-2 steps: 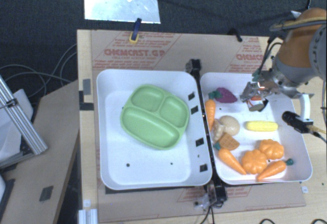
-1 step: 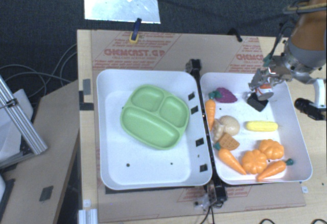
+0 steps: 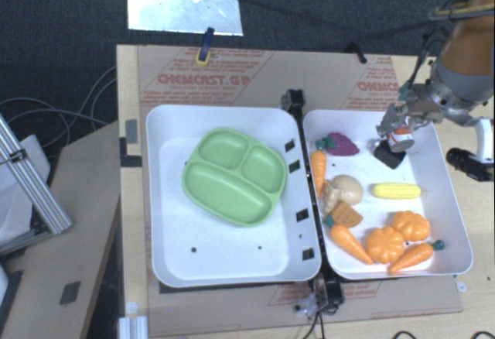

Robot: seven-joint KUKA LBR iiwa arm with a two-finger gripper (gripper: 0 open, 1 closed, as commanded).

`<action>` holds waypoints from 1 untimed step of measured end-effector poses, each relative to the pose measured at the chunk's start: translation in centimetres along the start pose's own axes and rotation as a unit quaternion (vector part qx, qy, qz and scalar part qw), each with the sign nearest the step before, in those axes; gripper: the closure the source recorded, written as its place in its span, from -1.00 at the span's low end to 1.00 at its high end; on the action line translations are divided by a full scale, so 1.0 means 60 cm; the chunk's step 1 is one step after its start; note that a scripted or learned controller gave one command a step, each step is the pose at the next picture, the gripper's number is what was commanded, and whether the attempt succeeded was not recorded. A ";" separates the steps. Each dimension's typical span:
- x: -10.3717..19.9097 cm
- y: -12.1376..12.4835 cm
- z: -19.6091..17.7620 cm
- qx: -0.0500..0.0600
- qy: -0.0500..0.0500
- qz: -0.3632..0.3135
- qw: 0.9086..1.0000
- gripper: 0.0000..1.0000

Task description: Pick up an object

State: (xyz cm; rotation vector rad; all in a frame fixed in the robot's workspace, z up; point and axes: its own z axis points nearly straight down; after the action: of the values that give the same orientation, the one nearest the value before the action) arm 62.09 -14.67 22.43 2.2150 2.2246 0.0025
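Left bin point(image 3: 216, 244): plate point(image 3: 232, 175) at centre. Right bin point(image 3: 442, 175): carrot point(image 3: 318, 171) along left wall, mushroom point(image 3: 344, 189) beside it, corn point(image 3: 396, 191) right of mushroom, pumpkins point(image 3: 396, 235) in front.

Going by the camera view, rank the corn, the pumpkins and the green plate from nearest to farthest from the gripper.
1. Corn, right bin, just below the gripper.
2. Pumpkins, right bin, toward the front.
3. Green plate, left bin.

The left bin point(image 3: 224, 248) and right bin point(image 3: 433, 167) look like smooth white plastic with a slight sheen. The green divided plate point(image 3: 234, 176) is matt plastic. The toy corn cob point(image 3: 397, 191) and carrot point(image 3: 318, 172) are glossy plastic. Underneath lies matt brown cardboard point(image 3: 232, 78), and beyond it dark, rough carpet point(image 3: 62, 20).
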 end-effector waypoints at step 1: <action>0.080 -0.028 -0.015 0.001 0.001 -0.002 1.000 1.00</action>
State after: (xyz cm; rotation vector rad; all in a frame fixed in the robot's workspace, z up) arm 60.39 -9.85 23.34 2.2128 2.2299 0.0026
